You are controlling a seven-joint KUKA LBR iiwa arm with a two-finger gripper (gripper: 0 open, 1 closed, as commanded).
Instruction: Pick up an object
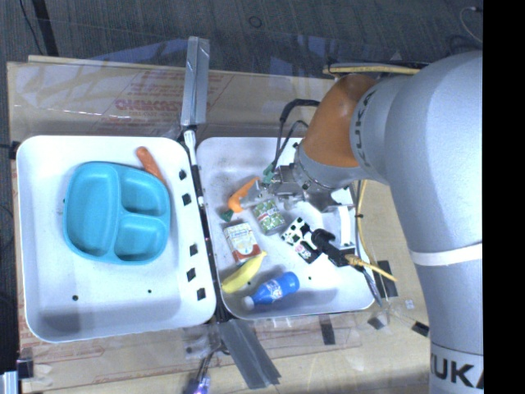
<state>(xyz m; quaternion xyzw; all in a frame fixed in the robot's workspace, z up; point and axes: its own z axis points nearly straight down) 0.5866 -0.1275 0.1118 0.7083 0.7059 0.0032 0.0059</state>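
The right bin (215, 161) holds several small things. An orange carrot-shaped piece (241, 194) lies at its upper left, with a green packet (267, 216) just right of it. Below sit a red-and-white packet (241, 239), a yellow banana (244, 275) and a blue bottle (273, 289). A black-and-white object (301, 236) lies in the middle right. My gripper (276, 184) hangs low over the bin's middle, right above the green packet and beside the orange piece. Nothing is visibly lifted in it.
The left bin (33, 245) bears a blue divided plate (116, 212) and an orange carrot-like piece (150, 163) at its upper right. The grey arm (426, 162) covers the right bin's right side. A metal divider (194, 89) runs between the bins.
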